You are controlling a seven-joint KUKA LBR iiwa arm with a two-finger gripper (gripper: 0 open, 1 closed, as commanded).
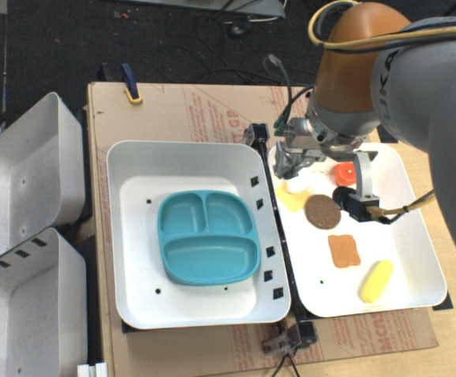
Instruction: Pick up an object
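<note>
Hanging low at the 11 o'clock corner of the right white bin [424, 250], the tool [294, 159] cannot be judged open or closed. A pale yellow soft piece [290, 200] lies just at its 6 o'clock. The bin wall could be bumped, because it is so close.

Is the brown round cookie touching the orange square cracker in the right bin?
Apart. The camera view shows a strip of white bin floor between the brown cookie and the orange cracker below it.

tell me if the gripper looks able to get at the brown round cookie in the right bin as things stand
Probably yes. The brown round cookie lies flat and uncovered in the right bin, just below the gripper, with nothing on top.
</note>
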